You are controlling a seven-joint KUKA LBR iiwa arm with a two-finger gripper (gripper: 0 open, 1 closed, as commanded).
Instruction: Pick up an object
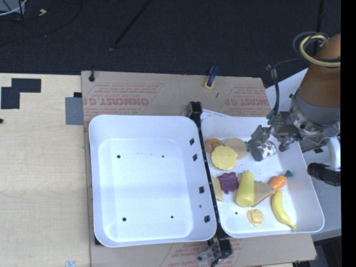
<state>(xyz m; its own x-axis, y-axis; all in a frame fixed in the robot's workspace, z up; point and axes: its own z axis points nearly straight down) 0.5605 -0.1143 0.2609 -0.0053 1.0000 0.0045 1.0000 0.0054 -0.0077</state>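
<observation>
A brown cardboard sheet [167,96] covers the bench under two shallow white bins, with pale wood to the left and dark floor beyond the far edge. The left bin [105,149] sits beside the right bin [311,204], their inner walls touching along a black clip strip.

My gripper [261,147] hangs over the far half of the right bin, near its middle. A small white object with red marks [270,149] lies just beside my fingers on their right; I cannot tell whether my fingers are spread or pressed together, nor whether they touch it.

Near the bin's left wall lie a yellow ruffled disc [224,157], a brown round piece [212,145] at its far left edge, and a pale beige disc [236,146] just behind it. Toward the near side sit a purple bunch [227,181], an upright yellow piece [245,189] touching a tan wedge [261,192], and an orange carrot [277,182]. A banana [282,209] lies along the near right corner, with a small yellow lump [255,217] at the near edge.
</observation>
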